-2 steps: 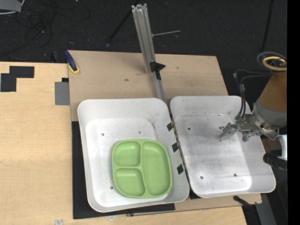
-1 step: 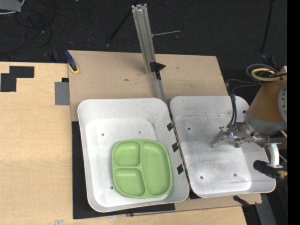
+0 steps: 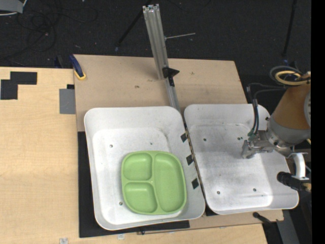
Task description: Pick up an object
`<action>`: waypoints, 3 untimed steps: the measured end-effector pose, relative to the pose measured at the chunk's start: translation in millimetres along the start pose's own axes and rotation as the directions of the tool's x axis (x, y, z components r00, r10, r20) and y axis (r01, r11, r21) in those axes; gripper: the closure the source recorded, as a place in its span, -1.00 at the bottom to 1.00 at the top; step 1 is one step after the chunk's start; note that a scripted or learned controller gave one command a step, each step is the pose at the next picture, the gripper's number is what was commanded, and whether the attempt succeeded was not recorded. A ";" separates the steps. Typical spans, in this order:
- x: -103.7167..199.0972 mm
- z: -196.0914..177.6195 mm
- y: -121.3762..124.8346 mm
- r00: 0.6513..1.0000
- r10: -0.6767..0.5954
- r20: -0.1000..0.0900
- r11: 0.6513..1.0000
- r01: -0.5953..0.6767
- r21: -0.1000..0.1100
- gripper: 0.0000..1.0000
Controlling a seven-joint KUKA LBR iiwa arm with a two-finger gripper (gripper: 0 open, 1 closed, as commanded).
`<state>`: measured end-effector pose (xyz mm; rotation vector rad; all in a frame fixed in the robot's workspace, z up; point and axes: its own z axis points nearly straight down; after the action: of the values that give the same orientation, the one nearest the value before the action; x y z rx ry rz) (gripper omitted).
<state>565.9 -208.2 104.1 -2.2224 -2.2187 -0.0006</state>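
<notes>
Over right bin (image 3: 238,202): jaws (image 3: 249,150), grip unclear | left bin (image 3: 101,131): one green tray (image 3: 153,182)

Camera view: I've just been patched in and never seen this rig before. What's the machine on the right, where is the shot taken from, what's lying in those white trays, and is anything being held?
One camera, fixed above the bench, looks down at a slant. The grey machine with the orange band is a robot arm reaching in from the right. Its gripper sits low over the right bin. The left bin holds a green divided plate with three compartments, lying flat in the near half. Nothing can be seen between the gripper's fingers, so I would not count anything as held.
</notes>
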 end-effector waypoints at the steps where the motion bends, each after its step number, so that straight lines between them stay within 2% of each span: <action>1: 0.9 -43.4 5.0 1.000 -0.003 0.002 1.000 0.003 -0.003 1.00; 3: 7.9 -156.6 7.2 1.000 -0.004 0.003 1.000 0.004 -0.004 1.00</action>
<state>573.2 -200.5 260.6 -2.2211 -2.2270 -0.0026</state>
